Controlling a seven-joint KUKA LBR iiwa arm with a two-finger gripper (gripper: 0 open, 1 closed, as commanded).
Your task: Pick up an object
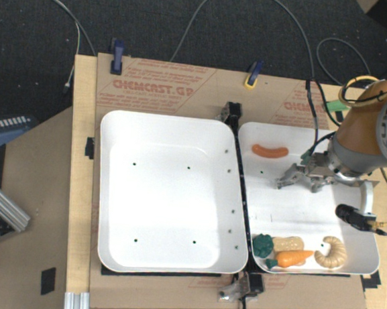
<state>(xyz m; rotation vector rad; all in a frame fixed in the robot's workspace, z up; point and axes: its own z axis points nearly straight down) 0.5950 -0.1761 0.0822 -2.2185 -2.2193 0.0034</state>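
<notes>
Orange and smooth, the toy sausage (270,151) lies near the far rim of the right bin (309,214), apart from the toys clustered at the near edge. Beside it the gripper (292,180) hangs with fingers spread, pinching nothing. Likely light, stiff and slippery; best pinched across its narrow middle

Robotics lab setup: flat brown cardboard-covered bench (159,87) on dark carpet floor (41,43), two shallow white plastic bins (175,132) side by side, blue clamp (116,56) and yellow clamp (254,74) at the bench edge, thin grey cables (213,4) trailing over the floor, grey-and-orange robot arm (367,129) at right.
</notes>
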